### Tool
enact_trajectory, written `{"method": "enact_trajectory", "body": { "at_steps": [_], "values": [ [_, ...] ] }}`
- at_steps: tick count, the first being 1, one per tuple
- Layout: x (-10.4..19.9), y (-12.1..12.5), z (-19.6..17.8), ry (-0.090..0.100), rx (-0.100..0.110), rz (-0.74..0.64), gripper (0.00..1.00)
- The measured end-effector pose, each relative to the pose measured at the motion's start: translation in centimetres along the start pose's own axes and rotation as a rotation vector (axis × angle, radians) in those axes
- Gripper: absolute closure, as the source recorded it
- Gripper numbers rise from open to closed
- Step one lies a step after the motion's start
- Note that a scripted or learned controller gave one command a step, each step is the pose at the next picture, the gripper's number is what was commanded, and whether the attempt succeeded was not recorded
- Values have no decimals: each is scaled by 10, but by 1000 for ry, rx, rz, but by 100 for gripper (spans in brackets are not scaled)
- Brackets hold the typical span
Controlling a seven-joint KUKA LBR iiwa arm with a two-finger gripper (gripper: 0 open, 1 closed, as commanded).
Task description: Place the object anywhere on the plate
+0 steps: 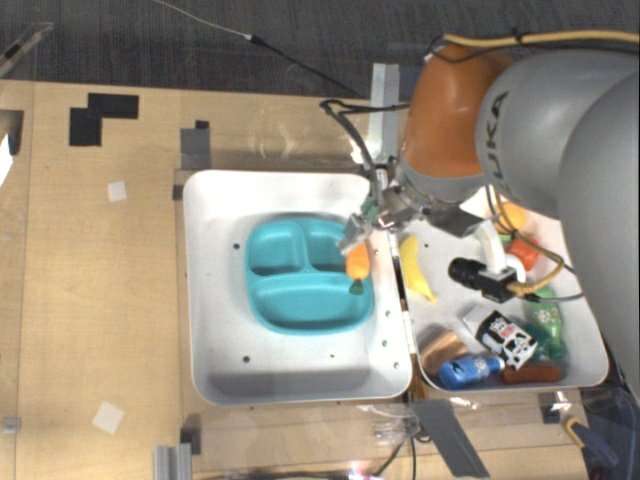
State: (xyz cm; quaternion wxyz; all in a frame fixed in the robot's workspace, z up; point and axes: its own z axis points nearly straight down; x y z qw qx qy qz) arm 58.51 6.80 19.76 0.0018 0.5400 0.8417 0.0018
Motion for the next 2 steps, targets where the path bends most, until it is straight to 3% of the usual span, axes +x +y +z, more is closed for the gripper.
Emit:
{"method": "enact_trajectory", "body": {
  "at_steps": [2],
  "values": [
    [0,0,0,0,0,0,0]
  ]
}}
